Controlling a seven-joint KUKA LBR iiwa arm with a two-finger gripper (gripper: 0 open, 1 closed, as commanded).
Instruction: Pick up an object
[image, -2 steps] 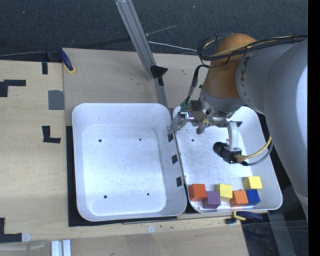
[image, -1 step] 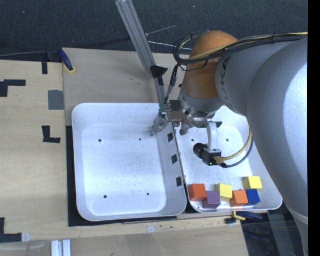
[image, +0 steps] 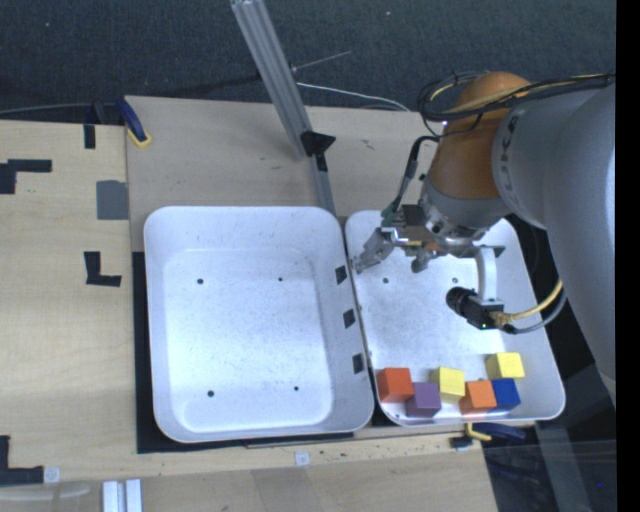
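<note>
— Where's the hand right now?

— I've got the gripper (image: 398, 252) over the far end of the right bin (image: 535, 300), close to the wall it shares with the left bin (image: 240, 320). Its fingers (image: 368, 254) look spread apart, and I see nothing between them.

— So nothing picked up?

— Nothing in its grasp that I can see. The orange band (image: 470, 150) of the arm sits just behind the wrist, with black cables looping over it.

— And the objects?

— All bunched at the near end of the right bin, well apart from the gripper. From left: an orange block (image: 395, 382), a purple block (image: 426, 397) touching it, a yellow block (image: 452, 381), another orange block (image: 479, 396), a blue block (image: 505, 393) beside that, and a second yellow block (image: 507, 365) just behind the blue one.

— Anything else in there?

— A small black device (image: 470, 305) on a yellow cable hangs over the right bin, between the gripper and the blocks. A metal rail (image: 275, 70) slants across the bench toward the bins.
</note>
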